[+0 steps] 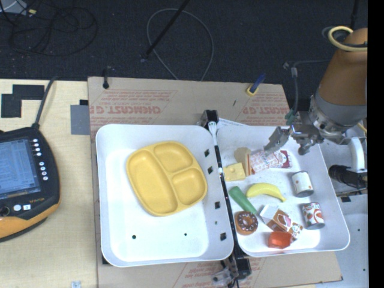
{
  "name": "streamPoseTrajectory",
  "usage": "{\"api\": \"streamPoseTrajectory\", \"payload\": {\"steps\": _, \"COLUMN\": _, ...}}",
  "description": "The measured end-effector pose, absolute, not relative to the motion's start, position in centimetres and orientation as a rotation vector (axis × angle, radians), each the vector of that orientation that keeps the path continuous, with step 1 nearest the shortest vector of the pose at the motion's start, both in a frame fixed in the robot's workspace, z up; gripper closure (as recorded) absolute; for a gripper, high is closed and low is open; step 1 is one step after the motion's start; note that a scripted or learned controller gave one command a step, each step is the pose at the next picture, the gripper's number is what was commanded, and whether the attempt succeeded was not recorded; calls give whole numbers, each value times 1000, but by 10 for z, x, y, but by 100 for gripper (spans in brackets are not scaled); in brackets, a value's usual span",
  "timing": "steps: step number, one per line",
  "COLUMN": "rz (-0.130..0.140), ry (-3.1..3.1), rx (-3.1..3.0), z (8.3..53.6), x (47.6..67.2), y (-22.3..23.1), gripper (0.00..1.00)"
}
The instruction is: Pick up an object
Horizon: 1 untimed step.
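Nearest the camera, at the right bin's (336, 245) front edge, lie a red toy piece (279, 239) and a chocolate doughnut (246, 222), with a banana (266, 190) just behind. Farther back, the claw (292, 138) hangs above that bin's rear part, spread open and holding nothing. A red-and-white packet (268, 159) lies just beside it, below and to the left; it looks light and crinkly, probably best pinched across its narrow width.
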State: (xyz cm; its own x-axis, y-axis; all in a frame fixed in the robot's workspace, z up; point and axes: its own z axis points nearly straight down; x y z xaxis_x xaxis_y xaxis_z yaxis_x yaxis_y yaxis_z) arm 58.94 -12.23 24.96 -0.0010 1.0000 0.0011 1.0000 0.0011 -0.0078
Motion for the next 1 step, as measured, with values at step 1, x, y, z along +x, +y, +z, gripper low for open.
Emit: {"api": "streamPoseTrajectory", "payload": {"steps": 1, "rz": 8, "ry": -2221, "rx": -2209, "z": 179, "x": 644, "y": -69, "gripper": 0}}
